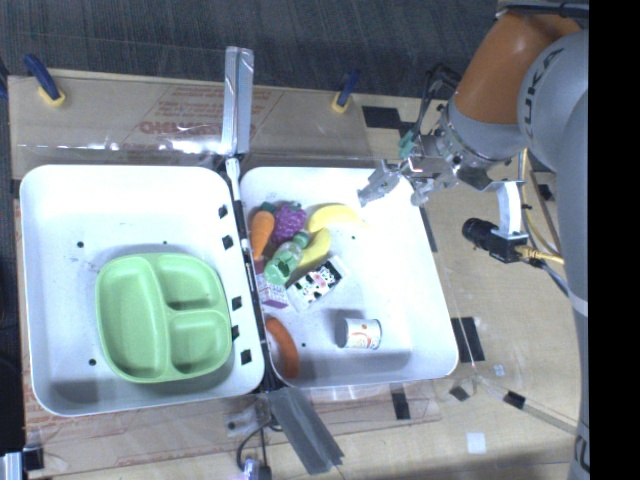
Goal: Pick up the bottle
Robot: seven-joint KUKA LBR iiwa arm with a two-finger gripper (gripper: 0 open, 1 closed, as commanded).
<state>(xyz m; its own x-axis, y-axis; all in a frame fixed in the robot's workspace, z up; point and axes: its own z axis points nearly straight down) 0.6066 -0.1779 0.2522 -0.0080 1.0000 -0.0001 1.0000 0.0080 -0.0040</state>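
The bottle [283,265] is small and green. It lies on its side in the right bin [400,278], wedged between the orange carrot [261,233], the yellow banana [325,230] and a printed box [316,281]. My gripper [398,189] hangs over the far right part of that bin, up and to the right of the bottle and well apart from it. Its fingers [377,187] are spread open with nothing between them.
Purple grapes [289,216] sit behind the bottle. A white cup [359,333] lies on its side near the bin's front, and a red-orange item [281,347] rests at the front left corner. The left bin [60,228] holds a green divided plate [165,316].
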